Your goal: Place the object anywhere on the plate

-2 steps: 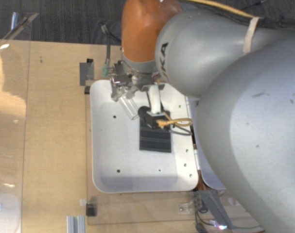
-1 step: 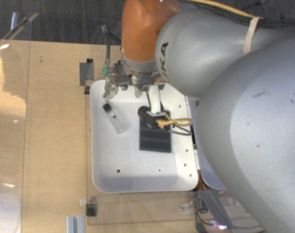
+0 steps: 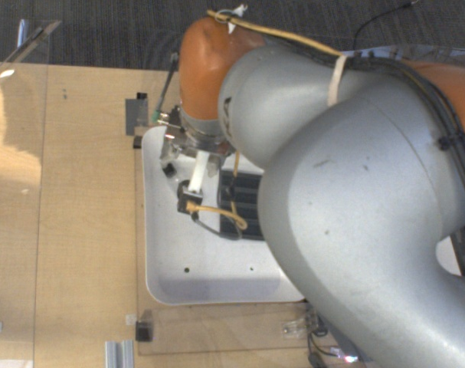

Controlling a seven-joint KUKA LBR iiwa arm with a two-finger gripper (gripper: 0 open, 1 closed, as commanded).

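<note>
My gripper [image 3: 171, 158] hangs below the orange wrist band [image 3: 205, 60], low over the far left part of a white bin [image 3: 209, 286]. I see nothing between or under it. The thick grey arm [image 3: 355, 205] crosses the right half of the view and hides whatever lies beneath it, including the right side of this bin.
The bin's near floor is bare white with two small dark dots. Pale wooden bench [image 3: 71, 205] stretches to the left. Small dark brackets sit at the bin's far left corner [image 3: 136, 113] and near left corner [image 3: 144, 330]. Dark carpet runs along the top.
</note>
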